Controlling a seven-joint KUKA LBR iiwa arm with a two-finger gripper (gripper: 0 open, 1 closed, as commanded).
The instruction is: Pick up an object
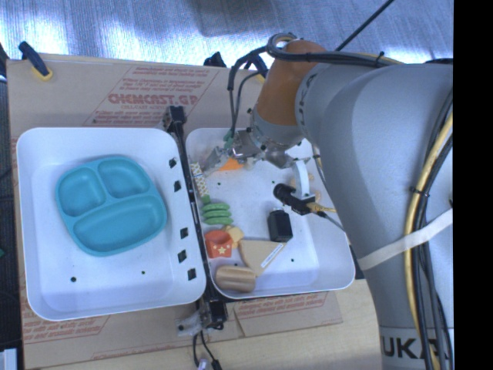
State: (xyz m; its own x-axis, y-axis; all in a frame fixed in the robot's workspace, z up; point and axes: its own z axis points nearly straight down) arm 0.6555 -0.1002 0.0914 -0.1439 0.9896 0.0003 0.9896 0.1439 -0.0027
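Camera view: tool point(245, 149) low in right bin point(327, 272), back-left corner, near orange piece point(229, 163). Grip state — I can't tell, possibly nothing held. I'd centre over piece, descend straight, avoid bin wall.

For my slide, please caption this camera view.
KUKA arm reaches into right bin of toy food; blue tray in left bin.
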